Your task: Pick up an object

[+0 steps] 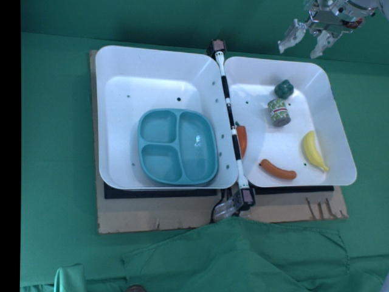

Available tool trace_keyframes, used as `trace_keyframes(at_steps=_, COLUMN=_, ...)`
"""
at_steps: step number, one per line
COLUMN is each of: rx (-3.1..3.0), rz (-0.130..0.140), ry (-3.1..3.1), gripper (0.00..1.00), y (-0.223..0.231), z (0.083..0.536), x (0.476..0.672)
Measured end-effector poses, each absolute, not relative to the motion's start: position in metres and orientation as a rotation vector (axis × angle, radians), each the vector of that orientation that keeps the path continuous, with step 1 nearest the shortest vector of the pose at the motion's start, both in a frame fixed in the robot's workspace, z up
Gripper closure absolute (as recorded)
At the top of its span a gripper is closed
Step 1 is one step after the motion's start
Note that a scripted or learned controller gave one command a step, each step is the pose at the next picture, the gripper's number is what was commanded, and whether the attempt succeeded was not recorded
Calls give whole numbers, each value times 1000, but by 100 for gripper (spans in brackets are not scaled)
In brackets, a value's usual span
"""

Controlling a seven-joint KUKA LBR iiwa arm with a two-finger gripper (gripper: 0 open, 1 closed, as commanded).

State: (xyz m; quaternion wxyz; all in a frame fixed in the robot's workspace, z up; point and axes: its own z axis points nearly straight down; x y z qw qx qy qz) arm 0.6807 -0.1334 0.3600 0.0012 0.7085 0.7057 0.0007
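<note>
My gripper (pixel 307 40) hangs open above the far edge of the right bin (pixel 340 132), nothing between its fingers. Below it in that bin lie a dark green lump (pixel 284 89), a small can with a green label (pixel 279 112), a yellow banana (pixel 313 151), a red-orange sausage (pixel 278 170) and an orange carrot (pixel 242 140) leaning against the bin's left wall. All of them are apart from the gripper.
The left bin (pixel 121 72) holds a teal divided plate (pixel 177 146). A black-and-white rod (pixel 230 111) runs along the seam between the bins. Green cloth (pixel 243 254) is bunched at the front of the bench.
</note>
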Motion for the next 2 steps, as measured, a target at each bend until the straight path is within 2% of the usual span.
trace_keyframes(at_steps=1, rx=2223, rz=1, ry=2214, gripper=0, y=-132, z=224, x=653)
trace_keyframes(at_steps=2, rx=2219, rz=7, ry=2212, gripper=0, y=-126, z=189, x=609)
